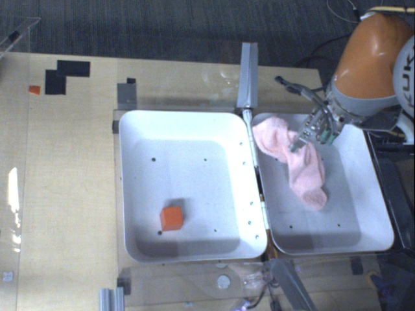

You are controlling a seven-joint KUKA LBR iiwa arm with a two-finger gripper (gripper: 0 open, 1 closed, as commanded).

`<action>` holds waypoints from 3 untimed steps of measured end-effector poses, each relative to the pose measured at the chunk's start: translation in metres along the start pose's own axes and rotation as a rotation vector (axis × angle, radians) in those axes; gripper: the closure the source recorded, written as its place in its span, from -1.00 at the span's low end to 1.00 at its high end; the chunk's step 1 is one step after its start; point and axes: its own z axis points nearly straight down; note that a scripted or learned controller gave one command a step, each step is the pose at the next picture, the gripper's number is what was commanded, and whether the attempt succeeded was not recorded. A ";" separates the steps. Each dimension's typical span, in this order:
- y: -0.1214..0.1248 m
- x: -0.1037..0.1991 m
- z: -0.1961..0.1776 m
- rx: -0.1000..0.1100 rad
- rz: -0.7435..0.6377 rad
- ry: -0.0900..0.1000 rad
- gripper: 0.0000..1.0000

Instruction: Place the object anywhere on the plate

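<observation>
Fingers (305, 138) over pink sock (299, 162); arm (382, 57) lettering partly cut off.

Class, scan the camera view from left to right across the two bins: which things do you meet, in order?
Left bin → orange block → divider between the bins → pink sock → gripper, above the sock's right part.

"UK" on the arm (405, 76)

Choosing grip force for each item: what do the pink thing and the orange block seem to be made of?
Pink thing: soft fabric, probably a knit sock; it lies limp and folded, matte. Orange block: rigid with crisp edges, matte; perhaps foam, wood or plastic, which I cannot tell.
</observation>
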 end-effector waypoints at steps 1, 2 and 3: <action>0.037 0.027 0.002 -0.001 -0.401 0.002 1.00; 0.064 0.070 0.008 -0.001 -0.604 0.005 1.00; 0.096 0.108 -0.006 -0.003 -0.607 0.003 1.00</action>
